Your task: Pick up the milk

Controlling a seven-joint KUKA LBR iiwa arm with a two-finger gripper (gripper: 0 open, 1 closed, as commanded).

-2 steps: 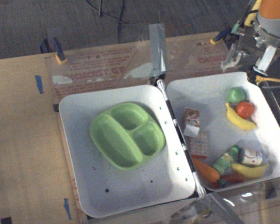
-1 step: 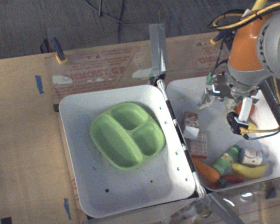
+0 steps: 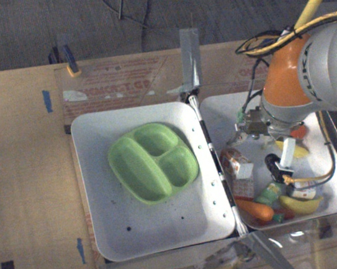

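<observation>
You have not got the milk [image 3: 237, 168] yet, and by the look of things the pick is only at the approach stage. Take the right bin [image 3: 219, 117] as your reference. The milk lies on that bin's floor, close against the wall it shares with the neighbouring bin and about halfway along that wall. It is resting there rather than lifted. The gripper [image 3: 250, 130] hangs over the far half of the same bin. It is just beyond the milk's far end and a little toward the bin's middle, near the carton but apparently not on it. You cannot tell from this angle how wide the jaws stand, because the wrist hides them, and nothing is visibly held between them. What is left, then, is nearly everything: line up over the carton, come down, close on it and raise it clear of the bin. The milk itself is a small carton that seems to lie on its side or tilted. It has a reddish-brown printed part toward the far end and a plain white panel toward the near end, and the print is too blurred to read. Expect a tight fit, since the bin wall crowds one side of the carton. An orange carrot [image 3: 255, 209] lies just past its near end, with a banana [image 3: 301, 204] farther along the bin's near edge.
</observation>
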